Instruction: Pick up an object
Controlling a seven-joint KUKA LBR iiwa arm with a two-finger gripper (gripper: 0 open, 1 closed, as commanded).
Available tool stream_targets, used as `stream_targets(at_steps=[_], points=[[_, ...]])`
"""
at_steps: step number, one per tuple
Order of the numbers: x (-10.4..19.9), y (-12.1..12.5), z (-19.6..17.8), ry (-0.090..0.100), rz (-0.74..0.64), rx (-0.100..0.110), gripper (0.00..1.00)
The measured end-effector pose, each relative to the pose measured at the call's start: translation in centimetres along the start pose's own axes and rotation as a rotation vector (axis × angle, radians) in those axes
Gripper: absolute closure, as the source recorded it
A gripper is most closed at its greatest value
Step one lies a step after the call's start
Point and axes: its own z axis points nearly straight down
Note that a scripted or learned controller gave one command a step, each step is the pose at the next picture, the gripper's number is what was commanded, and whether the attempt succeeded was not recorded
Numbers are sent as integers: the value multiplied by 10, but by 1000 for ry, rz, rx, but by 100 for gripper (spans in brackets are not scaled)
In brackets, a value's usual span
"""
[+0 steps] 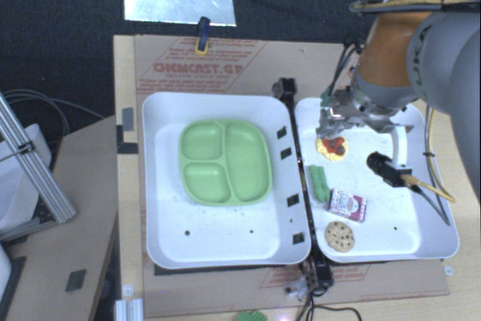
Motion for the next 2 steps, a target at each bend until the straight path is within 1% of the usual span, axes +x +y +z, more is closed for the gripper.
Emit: stream_targets(at_steps=[1, 2], points=[[-4, -1, 6, -2, 6, 5, 0], [-78, 17, 35, -5, 14, 5, 0]])
